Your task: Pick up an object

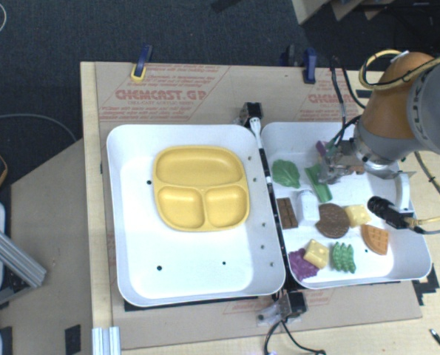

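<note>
A grey KUKA arm (404, 109) with an orange band reaches in from the right over the right bin (412, 272), its gripper (330, 167) low above a slim green stick-shaped toy (322, 191) near the bin's upper middle; whether the tool is apart or together cannot be told. Around it lie a green leaf (285, 172), a brown bar (287, 211), a round brown patty (333, 220), a pale yellow piece (357, 214), an orange waffle (376, 239), a purple cluster (301, 265), a yellow block (316, 253) and a knobbly green piece (342, 257). The left bin (131, 272) holds a yellow three-compartment tray (201, 186).
</note>
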